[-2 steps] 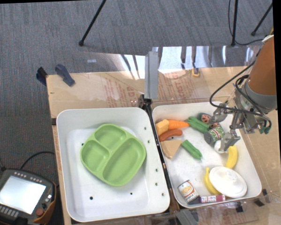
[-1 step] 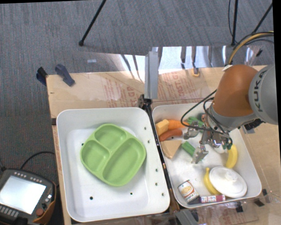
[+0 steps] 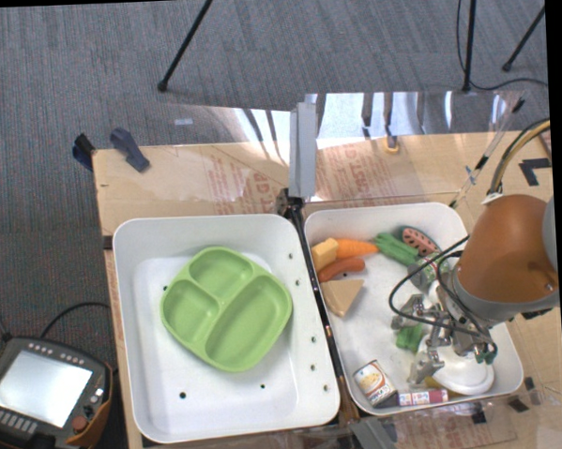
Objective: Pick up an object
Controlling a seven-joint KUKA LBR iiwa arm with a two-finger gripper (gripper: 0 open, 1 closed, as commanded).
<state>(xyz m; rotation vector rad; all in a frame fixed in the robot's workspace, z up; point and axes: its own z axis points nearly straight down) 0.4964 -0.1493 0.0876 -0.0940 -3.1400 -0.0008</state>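
The arm hides the gripper, whose grasp I cannot tell.

Green plate in left bin; hand low in right bin w/ toy food.

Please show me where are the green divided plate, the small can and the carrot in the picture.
green divided plate point(image 3: 226, 308), camera view, on the ridge between its compartments.
small can point(image 3: 374, 382), camera view, on the middle of its label.
carrot point(image 3: 355, 247), camera view, on the middle of its orange body.
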